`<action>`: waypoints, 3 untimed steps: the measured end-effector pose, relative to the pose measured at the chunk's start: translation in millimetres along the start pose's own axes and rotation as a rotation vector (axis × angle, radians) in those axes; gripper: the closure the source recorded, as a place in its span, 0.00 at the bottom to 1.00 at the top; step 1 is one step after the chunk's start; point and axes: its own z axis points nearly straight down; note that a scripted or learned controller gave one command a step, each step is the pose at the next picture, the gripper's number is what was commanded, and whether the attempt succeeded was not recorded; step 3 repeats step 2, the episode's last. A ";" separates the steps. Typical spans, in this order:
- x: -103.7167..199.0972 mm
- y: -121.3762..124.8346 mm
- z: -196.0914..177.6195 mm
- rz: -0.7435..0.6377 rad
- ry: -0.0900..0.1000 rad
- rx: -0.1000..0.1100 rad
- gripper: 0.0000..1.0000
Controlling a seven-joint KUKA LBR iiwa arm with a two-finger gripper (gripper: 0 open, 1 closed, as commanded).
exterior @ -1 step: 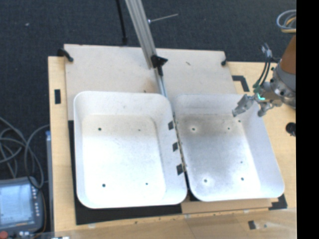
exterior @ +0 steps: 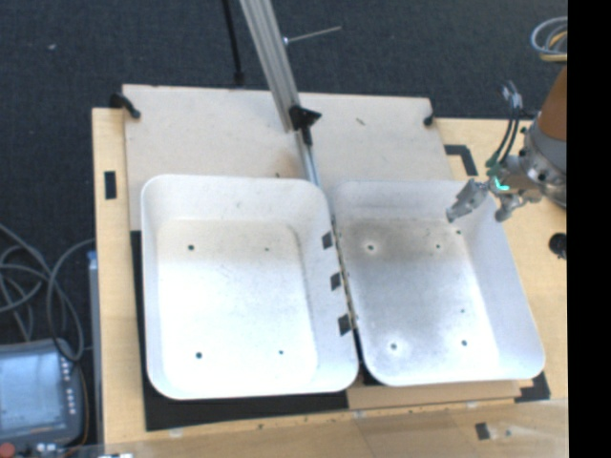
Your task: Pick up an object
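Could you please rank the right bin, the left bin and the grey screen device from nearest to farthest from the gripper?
From the gripper, at the right bin's upper right rim:
1. Right bin, just beneath it.
2. Left bin, across the middle divide.
3. Grey screen device, bottom left corner.

A pale wooden table [exterior: 110,284] stands on dark speckled carpet [exterior: 115,27]. Beyond the table's far edge a slanted aluminium rail [exterior: 267,41] rises from the carpet. Off the table's left side lie grey cables [exterior: 38,284] and a small screen unit [exterior: 38,394].
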 end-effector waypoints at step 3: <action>-4.4 7.9 110.5 0.005 0.002 0.005 0.00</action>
